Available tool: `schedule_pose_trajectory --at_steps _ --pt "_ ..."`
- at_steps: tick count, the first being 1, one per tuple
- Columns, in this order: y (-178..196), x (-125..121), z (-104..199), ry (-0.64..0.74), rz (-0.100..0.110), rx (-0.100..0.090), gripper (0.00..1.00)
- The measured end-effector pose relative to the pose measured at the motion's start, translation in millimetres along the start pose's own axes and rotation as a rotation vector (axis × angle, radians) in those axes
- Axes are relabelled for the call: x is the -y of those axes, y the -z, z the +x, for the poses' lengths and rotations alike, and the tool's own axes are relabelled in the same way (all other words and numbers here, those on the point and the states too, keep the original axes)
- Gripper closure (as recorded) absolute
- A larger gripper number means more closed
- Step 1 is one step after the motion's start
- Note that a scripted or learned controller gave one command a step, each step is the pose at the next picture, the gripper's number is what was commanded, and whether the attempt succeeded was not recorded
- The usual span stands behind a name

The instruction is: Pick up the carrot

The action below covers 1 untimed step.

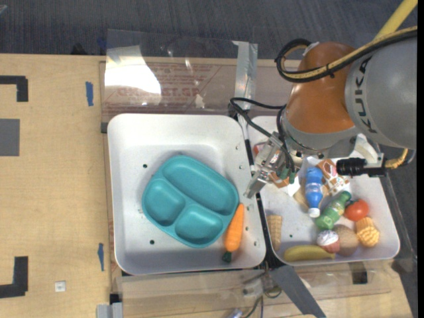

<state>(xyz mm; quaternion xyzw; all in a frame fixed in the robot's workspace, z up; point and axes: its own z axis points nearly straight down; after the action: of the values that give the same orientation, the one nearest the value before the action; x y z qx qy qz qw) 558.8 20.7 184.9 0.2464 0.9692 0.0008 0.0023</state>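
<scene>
Orange carrot [233, 230] lies beside the teal tray [189, 201]; claw [260, 175] above, grip state unclear.

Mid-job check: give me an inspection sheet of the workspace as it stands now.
Surface: two white bins side by side on the bench.
Job's things: carrot lies in the left bin beside the teal tray, not held.
Clutter: right bin holds bottles, banana, tomato, other toy food.
Gripper: gripper hangs over the divide between the bins, above the carrot.
Cables: black cable loops over the arm; yellow hose.
Surroundings: cardboard left.
</scene>
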Motion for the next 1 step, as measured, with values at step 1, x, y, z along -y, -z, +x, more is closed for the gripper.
schedule_pose_trajectory --at_steps 1 --pt "0.4 -22.5 47.8 -0.136 0.002 -0.005 0.0"
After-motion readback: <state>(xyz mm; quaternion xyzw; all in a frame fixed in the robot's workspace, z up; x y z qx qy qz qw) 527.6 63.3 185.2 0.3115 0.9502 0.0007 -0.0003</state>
